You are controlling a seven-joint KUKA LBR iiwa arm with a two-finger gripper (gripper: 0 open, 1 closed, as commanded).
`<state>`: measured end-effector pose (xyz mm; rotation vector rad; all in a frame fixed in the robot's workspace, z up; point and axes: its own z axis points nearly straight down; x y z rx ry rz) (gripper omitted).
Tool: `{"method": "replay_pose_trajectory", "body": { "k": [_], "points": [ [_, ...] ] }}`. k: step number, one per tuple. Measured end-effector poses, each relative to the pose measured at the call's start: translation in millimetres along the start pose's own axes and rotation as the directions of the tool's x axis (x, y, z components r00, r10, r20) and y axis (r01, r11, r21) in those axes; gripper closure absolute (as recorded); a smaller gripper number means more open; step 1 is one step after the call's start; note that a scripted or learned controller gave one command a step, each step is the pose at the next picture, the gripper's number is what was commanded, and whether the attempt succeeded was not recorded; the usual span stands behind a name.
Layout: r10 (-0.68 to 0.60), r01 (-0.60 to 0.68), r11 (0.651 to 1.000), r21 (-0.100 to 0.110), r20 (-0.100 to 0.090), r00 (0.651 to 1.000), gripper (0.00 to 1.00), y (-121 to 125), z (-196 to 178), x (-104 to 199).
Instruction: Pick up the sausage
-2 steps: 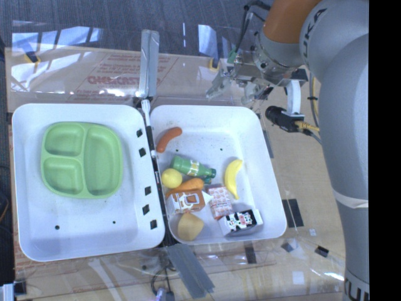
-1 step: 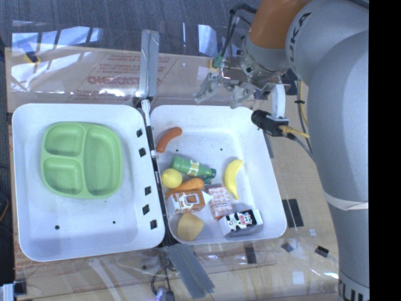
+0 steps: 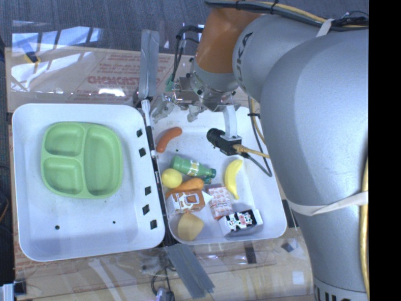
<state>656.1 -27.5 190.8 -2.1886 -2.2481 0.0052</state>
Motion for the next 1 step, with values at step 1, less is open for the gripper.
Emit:
{"method": "replay_pose_trajectory", "body": {
  "k": [1],
  "points": [
    [-0.256, 0.256, 0.967, -0.003, 0.002, 0.967, 0.00, 2.8, -1.0, 100.8]
  ]
}}
